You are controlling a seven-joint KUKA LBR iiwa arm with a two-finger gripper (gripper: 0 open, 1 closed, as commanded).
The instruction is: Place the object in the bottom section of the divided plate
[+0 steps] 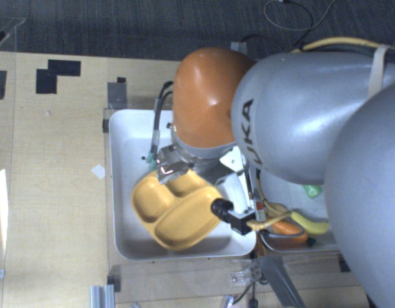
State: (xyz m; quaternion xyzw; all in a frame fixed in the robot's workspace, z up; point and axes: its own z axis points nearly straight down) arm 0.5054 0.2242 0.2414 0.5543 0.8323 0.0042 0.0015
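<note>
Grey and orange metal of the arm hides most of the tool, which is seen low over the upper sections of the yellow divided plate in the left white bin. Whether anything is gripped cannot be told. No object can be made out at the tool. The bottom section, the large lobe nearest the bin's lower wall, is seen bare. For a good placement, the tool is best carried past the ridge, centred above that lobe, lowered close and released gently. Fruit-like items are seen in the right bin, near the wrist cabling.
</note>
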